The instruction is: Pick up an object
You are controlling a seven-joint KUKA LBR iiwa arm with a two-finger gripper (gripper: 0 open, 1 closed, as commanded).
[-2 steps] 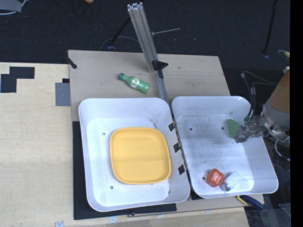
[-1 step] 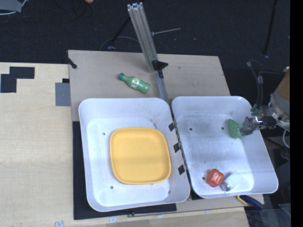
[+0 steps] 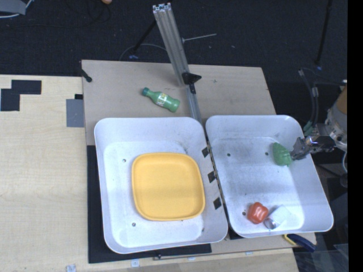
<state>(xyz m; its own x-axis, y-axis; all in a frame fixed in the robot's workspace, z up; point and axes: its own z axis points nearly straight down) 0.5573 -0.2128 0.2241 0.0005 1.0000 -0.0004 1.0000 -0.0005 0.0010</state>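
Dark floor, pale wooden bench

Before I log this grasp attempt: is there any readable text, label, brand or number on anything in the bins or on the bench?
None can be read.
Green bottle on the bench behind the bins: pale label band, print too small and blurred to read.
Yellow plate, green object beside the gripper, red object: no markings visible.
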